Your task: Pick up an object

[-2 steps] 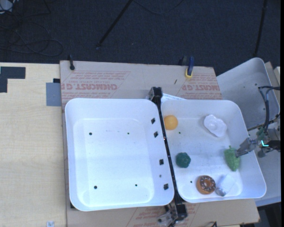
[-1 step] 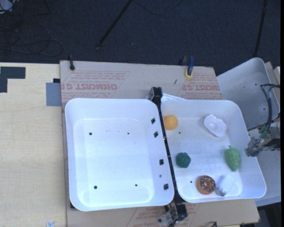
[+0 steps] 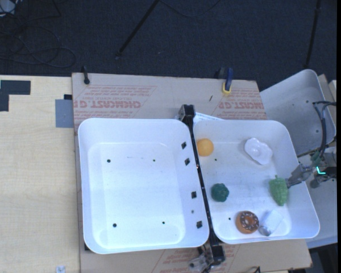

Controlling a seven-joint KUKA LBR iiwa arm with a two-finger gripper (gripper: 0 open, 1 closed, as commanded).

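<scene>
The right bin (image 3: 298, 152) holds several small objects. A light green piece (image 3: 279, 191) lies by the bin's right wall. An orange ball (image 3: 204, 147) sits near the divider, a white lump (image 3: 258, 151) toward the back, and a dark green lump (image 3: 219, 193) in the middle. A brown sprinkled donut (image 3: 248, 222) lies at the front beside a small clear-grey item (image 3: 266, 226). My gripper (image 3: 294, 178) reaches in over the right wall, its tip right at the upper edge of the light green piece. Whether it touches or grips that piece is too small to tell.
The left bin (image 3: 88, 152) sits beside the right one, with a black clip strip (image 3: 194, 169) along the seam between them. Both rest on cardboard (image 3: 131, 98) on the wooden bench. A pale grey panel (image 3: 295, 101) stands behind the right bin.
</scene>
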